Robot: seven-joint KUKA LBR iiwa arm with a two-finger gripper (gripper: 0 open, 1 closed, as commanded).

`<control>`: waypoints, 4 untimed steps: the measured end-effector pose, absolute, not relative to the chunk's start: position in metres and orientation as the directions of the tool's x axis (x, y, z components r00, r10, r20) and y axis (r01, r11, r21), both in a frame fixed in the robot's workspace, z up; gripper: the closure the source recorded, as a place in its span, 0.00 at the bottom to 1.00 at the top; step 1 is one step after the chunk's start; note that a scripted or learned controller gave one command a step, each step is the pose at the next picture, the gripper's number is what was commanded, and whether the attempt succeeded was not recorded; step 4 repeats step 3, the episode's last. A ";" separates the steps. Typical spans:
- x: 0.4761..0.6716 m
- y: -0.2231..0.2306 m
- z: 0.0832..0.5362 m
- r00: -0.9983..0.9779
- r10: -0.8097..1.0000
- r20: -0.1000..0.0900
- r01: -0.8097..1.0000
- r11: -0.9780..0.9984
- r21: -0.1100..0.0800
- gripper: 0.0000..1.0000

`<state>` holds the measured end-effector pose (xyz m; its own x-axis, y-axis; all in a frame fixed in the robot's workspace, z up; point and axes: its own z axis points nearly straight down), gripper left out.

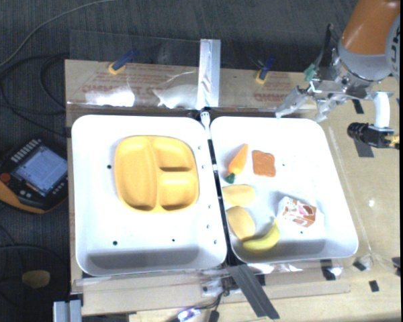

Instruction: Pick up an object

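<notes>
Plainly the fingers [297, 102] stand apart and bare, with nothing between them, the gripper [302, 99] hanging over the far rim of the right bin [336, 180]. Behind it the arm [369, 29] rises toward the upper right. Below in that bin lie a carrot [238, 159], an orange block [263, 164], a small carton [297, 212] and a banana [262, 239]. The yellow tray [156, 173] sits in the left bin [94, 200]. Judging by this, the pick has not begun; next the gripper must choose one item, centre above it and descend.

The grey arm [373, 29], with its orange band, enters at two o'clock, its gripper [297, 101] pointing toward nine o'clock, its metal fingers hard to make out.
</notes>
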<state>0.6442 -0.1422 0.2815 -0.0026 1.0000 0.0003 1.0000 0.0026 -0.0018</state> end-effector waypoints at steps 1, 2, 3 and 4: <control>0.668 -0.117 0.142 -0.266 0.964 0.000 0.964 0.266 -0.001 0.00; 0.653 -0.113 0.089 -0.344 0.939 -0.006 0.939 0.344 0.008 0.00; 0.655 -0.113 0.100 -0.344 0.939 -0.006 0.939 0.344 0.013 1.00; 0.655 -0.113 0.100 -0.344 0.939 -0.006 0.939 0.344 0.013 1.00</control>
